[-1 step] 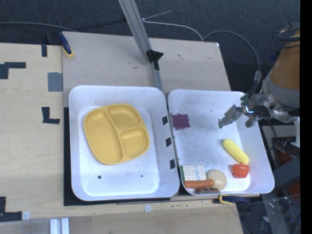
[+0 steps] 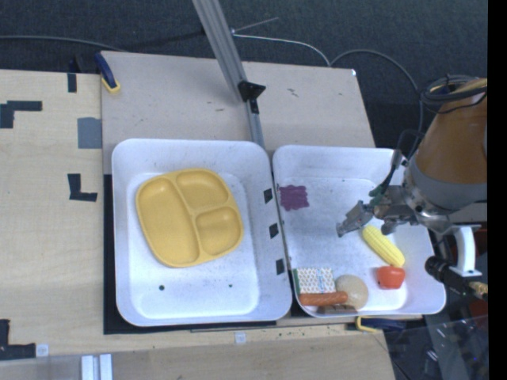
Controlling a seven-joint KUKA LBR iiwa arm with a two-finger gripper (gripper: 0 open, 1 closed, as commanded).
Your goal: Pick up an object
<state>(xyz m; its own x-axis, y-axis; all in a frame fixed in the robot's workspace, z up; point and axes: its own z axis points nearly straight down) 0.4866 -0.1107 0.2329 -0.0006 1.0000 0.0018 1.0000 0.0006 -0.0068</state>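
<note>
A yellow divided plate [image 2: 190, 216] lies in the left bin [image 2: 127, 236]. In the right bin [image 2: 333, 165] are a purple patch [image 2: 294, 197], a corn cob [image 2: 383, 245] and a tomato [image 2: 390, 277]. The arm [image 2: 451, 157] bends in from the right; its gripper [image 2: 355, 220] hangs low beside the corn, fingers apart, holding nothing.

A yellow divided plate [image 2: 189, 215] lies in the left bin [image 2: 127, 275], toward its upper half, slightly turned, with three compartments. The right bin [image 2: 333, 165] sits touching the left one along their shared edge, where small black clips [image 2: 273, 229] show. A metal pole [image 2: 222, 42] slants from the top of the view down to the bins' shared far corner, ending at a black bracket [image 2: 250, 91]. A blue and yellow clamp [image 2: 106, 72] grips the bench's [image 2: 47, 212] far left corner. Black tape marks [image 2: 77, 187] lie along the bench's left side. Thin cables [image 2: 301, 44] trail over the dark floor beyond.
</note>
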